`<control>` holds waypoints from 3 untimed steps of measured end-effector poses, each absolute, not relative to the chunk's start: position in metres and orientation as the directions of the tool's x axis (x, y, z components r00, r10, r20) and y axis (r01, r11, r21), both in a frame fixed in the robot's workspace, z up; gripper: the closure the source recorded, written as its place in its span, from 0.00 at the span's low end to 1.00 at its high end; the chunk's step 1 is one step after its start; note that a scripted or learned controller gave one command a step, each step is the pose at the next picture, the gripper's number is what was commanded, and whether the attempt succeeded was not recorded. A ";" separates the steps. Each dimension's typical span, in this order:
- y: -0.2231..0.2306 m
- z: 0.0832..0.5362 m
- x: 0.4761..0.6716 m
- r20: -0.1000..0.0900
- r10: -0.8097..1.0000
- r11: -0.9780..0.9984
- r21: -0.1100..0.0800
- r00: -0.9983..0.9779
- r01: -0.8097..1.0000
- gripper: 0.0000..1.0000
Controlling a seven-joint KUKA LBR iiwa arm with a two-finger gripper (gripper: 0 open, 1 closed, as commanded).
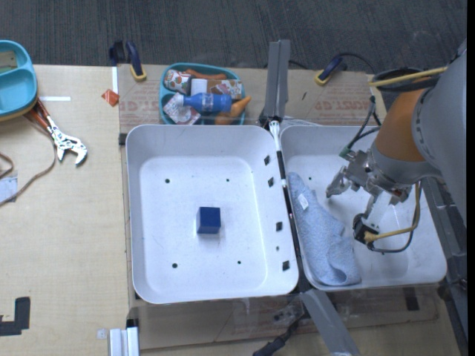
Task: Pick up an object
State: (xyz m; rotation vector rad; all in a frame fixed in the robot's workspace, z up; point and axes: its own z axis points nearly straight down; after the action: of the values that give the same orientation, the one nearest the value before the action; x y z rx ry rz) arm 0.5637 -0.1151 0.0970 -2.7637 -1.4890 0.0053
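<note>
A small dark blue block [209, 219] lies on the floor of the left white bin [145, 199], a little below its middle. A crumpled pale blue-grey cloth [320, 234] lies along the left side of the right white bin [423, 265], against the wall between the bins. My gripper [355, 186] hangs over the middle of the right bin, just right of the cloth's upper end, below the orange band of the wrist. Nothing shows in its grasp.
Behind the left bin stands a teal bowl [202, 95] filled with several small packets and toys. On the wooden bench to the left lie a wrench [67, 147] and a teal tray [15, 76]. Clamps [133, 58] sit at the back edge.
</note>
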 end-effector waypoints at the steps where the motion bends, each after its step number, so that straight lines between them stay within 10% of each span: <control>1: -0.150 0.229 0.553 -0.002 0.790 -0.613 -0.001 0.613 0.790 0.00; 2: -0.150 0.237 0.553 -0.005 0.792 -0.610 -0.003 0.610 0.792 1.00; 3: -0.150 0.245 0.553 -0.009 0.794 -0.608 -0.005 0.608 0.794 1.00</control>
State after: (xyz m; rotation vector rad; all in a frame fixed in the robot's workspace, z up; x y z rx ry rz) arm 0.5532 -0.1500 0.2452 -2.8160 -1.3910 0.0157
